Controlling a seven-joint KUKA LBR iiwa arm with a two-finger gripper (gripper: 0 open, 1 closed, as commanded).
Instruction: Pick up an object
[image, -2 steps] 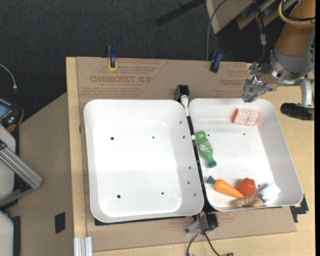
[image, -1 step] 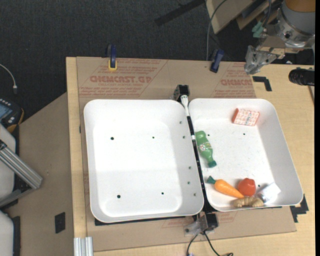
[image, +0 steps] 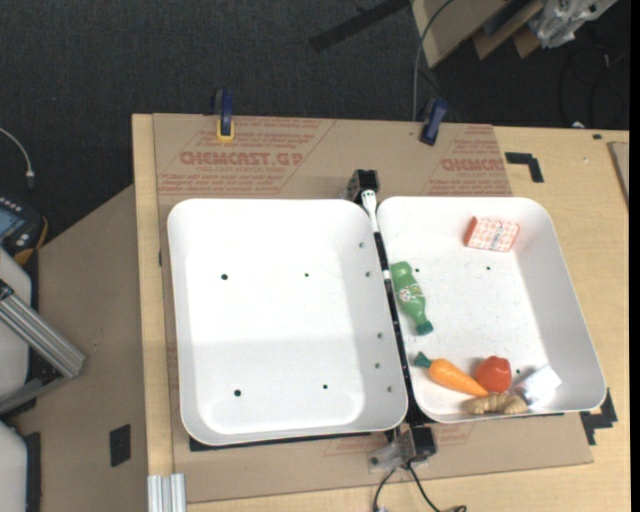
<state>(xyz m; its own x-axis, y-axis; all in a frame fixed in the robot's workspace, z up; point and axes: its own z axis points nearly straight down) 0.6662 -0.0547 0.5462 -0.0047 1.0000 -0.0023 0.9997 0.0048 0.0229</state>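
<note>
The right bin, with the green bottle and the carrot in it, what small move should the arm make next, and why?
Probably bring the arm over the right bin and line up above the pink packet. It lies alone near the far side, with bare floor around it, whereas the carrot, red piece and ginger-like root crowd the near corner, and the green bottle hugs the wall.

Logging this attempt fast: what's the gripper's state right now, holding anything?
Gripper: cannot be told from the camera view. The green bottle, carrot and pink packet lie loose in the right bin.

Green bottle (image: 408, 294), orange carrot (image: 452, 376), perhaps.
</note>
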